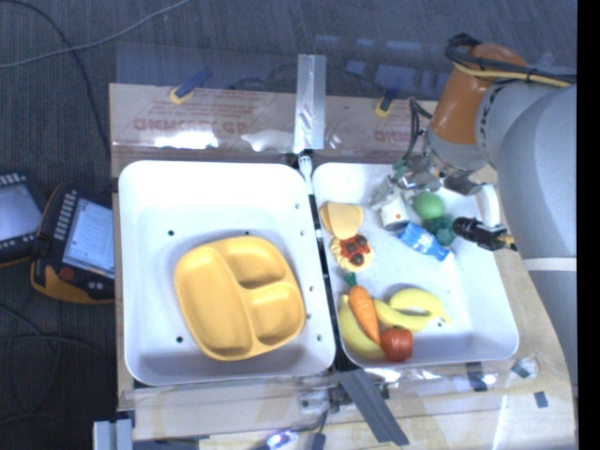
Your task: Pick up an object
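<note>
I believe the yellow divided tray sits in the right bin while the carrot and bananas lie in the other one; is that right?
Not quite. The camera view shows the yellow divided tray in the left bin, not the right one. The carrot and bananas do lie in the other bin, the right bin, near its front edge.

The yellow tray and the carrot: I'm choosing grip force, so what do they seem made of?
The yellow tray looks like moulded plastic, smooth with a soft sheen and rounded compartments. The carrot seems a plastic toy, uniformly orange and slightly glossy, though rubber or foam can't be excluded.
</note>
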Tool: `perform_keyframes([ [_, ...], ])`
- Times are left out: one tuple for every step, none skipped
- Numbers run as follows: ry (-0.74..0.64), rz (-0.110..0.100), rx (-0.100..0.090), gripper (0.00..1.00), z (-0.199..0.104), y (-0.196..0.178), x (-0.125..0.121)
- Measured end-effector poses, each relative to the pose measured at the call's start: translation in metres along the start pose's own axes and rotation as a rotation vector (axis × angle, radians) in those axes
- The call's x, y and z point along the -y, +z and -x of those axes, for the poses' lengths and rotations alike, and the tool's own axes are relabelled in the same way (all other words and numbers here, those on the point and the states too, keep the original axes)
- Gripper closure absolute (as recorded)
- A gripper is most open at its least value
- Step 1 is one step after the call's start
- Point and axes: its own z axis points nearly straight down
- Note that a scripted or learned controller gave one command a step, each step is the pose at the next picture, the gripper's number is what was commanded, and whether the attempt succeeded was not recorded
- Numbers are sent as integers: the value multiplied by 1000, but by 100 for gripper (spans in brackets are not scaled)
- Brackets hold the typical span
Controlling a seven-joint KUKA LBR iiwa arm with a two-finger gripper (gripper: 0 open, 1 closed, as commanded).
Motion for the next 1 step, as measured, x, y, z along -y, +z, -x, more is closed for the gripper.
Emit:
perform_keyframes([
  [-49, -7, -15, 100, -80, -109, -9],
])
